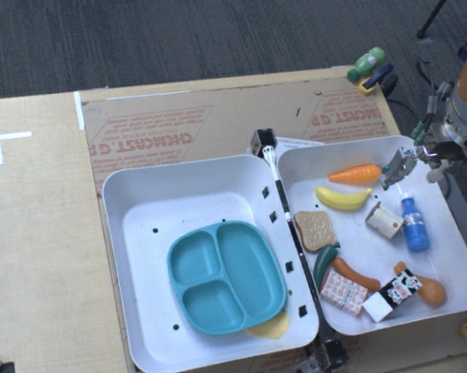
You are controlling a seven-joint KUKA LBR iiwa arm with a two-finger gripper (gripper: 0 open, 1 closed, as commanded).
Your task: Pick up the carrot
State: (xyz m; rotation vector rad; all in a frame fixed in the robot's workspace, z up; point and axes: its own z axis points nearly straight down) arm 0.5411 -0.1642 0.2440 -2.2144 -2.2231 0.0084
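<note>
Our gripper (396,168) hovers at the right bin's (466,254) far edge, just beside the carrot's (355,175) tip, likely lining up a grasp. We cannot tell whether it is open. The carrot lies flat near the far wall, with a banana (342,198) just beside it.

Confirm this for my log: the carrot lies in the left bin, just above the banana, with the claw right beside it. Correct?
Not quite. The camera view shows the carrot in the right bin, not the left. The rest holds: it lies just above the banana, with the claw right beside it.
</note>
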